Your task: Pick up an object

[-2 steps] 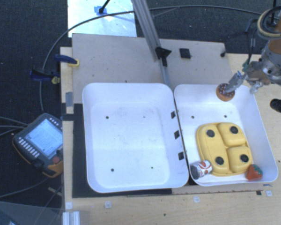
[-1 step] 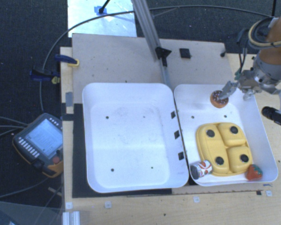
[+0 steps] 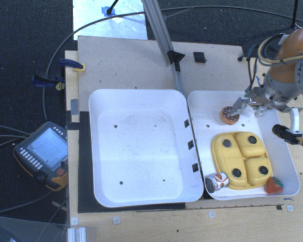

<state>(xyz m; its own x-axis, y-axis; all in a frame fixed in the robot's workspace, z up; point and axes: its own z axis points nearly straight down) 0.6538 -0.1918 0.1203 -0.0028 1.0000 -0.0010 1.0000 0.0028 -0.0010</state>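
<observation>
Small round brown donut-like thing (image 3: 229,115) sits in the right white bin (image 3: 212,105), near its back wall. Tool (image 3: 241,105) is right at it, touching w/ one finger tip; can't tell if it's spread or pinching. Yellow four-cup plastic tray (image 3: 241,159), a small can (image 3: 216,182) & red strawberry (image 3: 274,185) lie nearer the front.

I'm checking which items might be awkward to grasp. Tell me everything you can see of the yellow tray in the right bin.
The yellow tray looks like moulded plastic, roughly square with rounded corners, split into four raised sections, each with a dark spot near its middle. It lies flat, slightly turned, in the right bin, toward the near side. A small can lies against its near-left corner, and a red strawberry-like item sits by its near-right corner.
</observation>
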